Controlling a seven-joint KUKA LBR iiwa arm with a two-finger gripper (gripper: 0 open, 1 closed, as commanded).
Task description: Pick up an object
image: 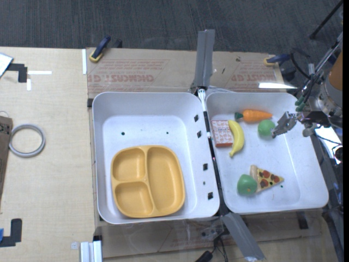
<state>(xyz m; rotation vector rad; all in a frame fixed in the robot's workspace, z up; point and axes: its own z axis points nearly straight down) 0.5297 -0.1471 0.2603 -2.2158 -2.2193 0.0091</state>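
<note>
You are looking down on a pale wooden bench [49, 190] set against dark grey carpet, with a brown cardboard sheet [163, 72] under two shallow white bins; the sheet carries reversed red lettering too faint to read with certainty. Take the yellow plastic banana [236, 137] in the right-hand white bin [305, 195] as your landmark. Touching its left side lies a small red and white printed box [221, 133], whose print is too small to read. Just above the banana's right is an orange toy carrot [256, 115], and just right of it a small green round fruit [265, 128]. The two-finger gripper [283, 125] sits just beside that green fruit, on its right; its fingers look slightly parted with nothing between them. Below the banana rest a toy pizza slice [267, 178] and, touching that slice's left, a green toy apple [246, 185]. Well to the banana's left, the left-hand white bin [109, 119] holds a yellow three-compartment plastic plate [147, 180]. Far left on the bench lies a grey tape roll [25, 140]; blue clamps [100, 48] grip the cardboard's top edge.
</note>
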